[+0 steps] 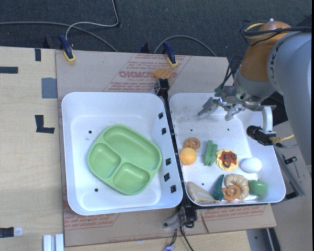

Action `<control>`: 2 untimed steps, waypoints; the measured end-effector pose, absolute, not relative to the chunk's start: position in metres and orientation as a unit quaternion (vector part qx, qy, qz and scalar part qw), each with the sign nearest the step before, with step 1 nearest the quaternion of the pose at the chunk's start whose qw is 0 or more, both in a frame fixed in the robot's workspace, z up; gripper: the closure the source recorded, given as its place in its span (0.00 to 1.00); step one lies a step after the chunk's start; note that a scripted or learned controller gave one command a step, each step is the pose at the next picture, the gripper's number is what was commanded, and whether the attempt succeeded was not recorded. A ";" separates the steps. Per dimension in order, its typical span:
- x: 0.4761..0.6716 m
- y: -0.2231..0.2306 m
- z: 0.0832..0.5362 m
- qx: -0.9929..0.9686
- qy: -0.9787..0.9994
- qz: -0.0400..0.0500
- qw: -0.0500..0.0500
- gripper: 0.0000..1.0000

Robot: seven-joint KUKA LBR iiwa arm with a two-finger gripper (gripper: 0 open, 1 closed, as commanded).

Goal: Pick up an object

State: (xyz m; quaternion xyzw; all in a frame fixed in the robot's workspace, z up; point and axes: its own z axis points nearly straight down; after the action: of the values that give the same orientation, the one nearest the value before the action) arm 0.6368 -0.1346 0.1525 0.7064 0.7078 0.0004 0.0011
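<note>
My gripper hangs over the far part of the right bin, fingers spread open with nothing between them. Below it in the bin lie several small toy foods: a small pretzel, an orange ball, a green pod, a red and yellow piece, a white egg, a large pretzel, a green piece and a beige piece. All lie apart from the gripper.
The left bin holds a green divided plate. A black divider runs between the bins. Cables and clamps lie at the bench's far edge.
</note>
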 end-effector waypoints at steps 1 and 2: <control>0.574 -0.124 0.164 0.707 0.707 -0.001 -0.001 0.00; 0.560 -0.096 0.091 0.707 0.707 0.002 0.003 0.00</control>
State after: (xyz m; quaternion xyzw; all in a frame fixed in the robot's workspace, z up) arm 0.5604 -0.0955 0.0906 0.7069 0.7073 0.0016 0.0034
